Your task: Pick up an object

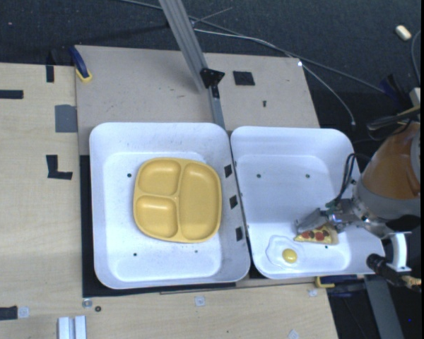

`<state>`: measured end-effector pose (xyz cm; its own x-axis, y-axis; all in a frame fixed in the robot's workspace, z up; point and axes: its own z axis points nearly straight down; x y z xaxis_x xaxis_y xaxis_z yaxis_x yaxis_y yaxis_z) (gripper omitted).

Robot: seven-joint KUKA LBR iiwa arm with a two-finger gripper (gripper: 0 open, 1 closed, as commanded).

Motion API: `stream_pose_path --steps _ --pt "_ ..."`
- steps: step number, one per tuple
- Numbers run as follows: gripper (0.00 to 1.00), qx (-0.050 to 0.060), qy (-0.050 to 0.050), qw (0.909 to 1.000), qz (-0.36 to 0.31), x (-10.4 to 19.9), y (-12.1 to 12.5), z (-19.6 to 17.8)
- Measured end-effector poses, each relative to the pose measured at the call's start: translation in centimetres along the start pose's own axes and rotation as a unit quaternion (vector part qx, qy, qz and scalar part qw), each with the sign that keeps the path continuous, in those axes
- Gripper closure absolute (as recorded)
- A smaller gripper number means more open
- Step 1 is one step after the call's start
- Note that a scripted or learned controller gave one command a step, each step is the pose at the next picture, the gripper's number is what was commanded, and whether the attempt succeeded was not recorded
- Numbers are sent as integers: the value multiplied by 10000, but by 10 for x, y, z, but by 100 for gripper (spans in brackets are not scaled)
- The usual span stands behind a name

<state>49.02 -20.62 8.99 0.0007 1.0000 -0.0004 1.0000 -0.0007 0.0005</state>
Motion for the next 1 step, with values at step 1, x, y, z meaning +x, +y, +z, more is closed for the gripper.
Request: stream_pose_path --steps 1 --pt "100 3 6 10000 -14 1 0 -11"
